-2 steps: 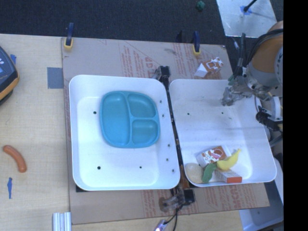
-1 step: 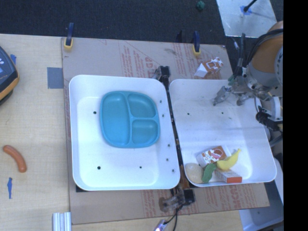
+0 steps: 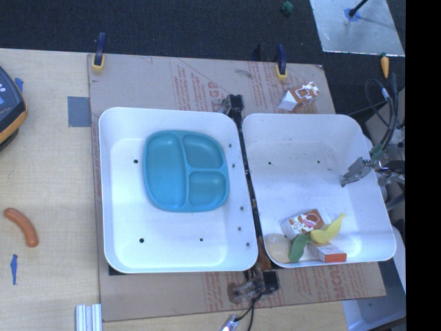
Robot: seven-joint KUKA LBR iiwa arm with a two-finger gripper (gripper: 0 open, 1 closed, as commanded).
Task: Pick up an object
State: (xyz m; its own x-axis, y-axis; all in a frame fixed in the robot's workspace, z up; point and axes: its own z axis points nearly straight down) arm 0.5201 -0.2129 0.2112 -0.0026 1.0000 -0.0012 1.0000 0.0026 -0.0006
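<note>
End effector [image 3: 355, 172] over right bin [image 3: 303, 140], labels unreadable

Two bins sit side by side on the bench before me. In the left bin [image 3: 110, 185] lies a divided plate [image 3: 186, 170], toward its far half. In the right bin [image 3: 310, 143] a small heap crowds the near edge: a carton [image 3: 304, 223], a banana [image 3: 329, 229] just right of it, a leaf [image 3: 298, 247] and a box [image 3: 329, 255] in front (all touching or nearly so). My gripper [image 3: 355, 172] is at that bin's right side. Behind the right bin lies another carton [image 3: 300, 96]. Far left on the bench rests a sausage [image 3: 22, 227].
</note>
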